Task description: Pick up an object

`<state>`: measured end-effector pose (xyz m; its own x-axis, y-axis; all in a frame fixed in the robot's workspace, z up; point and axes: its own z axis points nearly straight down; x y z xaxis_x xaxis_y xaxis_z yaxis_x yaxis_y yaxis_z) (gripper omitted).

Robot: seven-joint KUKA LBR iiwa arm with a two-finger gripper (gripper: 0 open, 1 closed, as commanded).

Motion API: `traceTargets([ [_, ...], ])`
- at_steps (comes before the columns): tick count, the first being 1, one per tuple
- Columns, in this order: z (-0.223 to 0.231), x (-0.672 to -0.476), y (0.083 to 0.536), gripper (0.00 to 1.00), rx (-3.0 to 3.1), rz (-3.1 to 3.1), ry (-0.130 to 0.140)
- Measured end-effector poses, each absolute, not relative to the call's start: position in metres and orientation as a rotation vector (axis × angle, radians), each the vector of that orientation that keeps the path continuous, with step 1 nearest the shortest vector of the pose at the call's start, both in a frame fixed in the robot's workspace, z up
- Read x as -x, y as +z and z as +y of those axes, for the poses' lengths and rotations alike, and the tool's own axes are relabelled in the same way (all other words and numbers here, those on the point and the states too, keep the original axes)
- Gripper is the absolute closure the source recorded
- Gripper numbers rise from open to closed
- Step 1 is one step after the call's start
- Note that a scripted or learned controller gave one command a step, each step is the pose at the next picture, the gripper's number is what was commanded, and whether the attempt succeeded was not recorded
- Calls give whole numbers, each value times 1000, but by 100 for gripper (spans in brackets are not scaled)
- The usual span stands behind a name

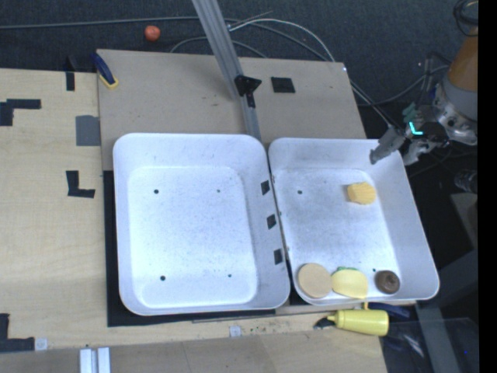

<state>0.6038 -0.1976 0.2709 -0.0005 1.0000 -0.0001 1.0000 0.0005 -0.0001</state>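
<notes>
Camera view: claw (394,148) hovers at right bin's (404,200) far corner; finger spread unreadable, nothing visibly held.

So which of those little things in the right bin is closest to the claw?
The yellow chunk, lying alone near the claw. The tan disc, yellow lump and brown piece sit along the bin's front edge.

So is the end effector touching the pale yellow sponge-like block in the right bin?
Apart. The camera view shows the end effector at the bin's upper right rim, with bare white floor between it and the block.

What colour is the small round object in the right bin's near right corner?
Dark brown: the small round object sits beside a yellow piece, seen in the camera view.
</notes>
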Motion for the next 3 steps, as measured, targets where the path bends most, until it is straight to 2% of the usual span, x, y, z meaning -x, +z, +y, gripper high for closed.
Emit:
traceTargets([
  [1,-198,-604,271,0,2221,-2222,0],
  [2,-205,-610,216,0,2218,-2219,5],
  [3,-205,-604,154,0,2218,-2218,5],
])
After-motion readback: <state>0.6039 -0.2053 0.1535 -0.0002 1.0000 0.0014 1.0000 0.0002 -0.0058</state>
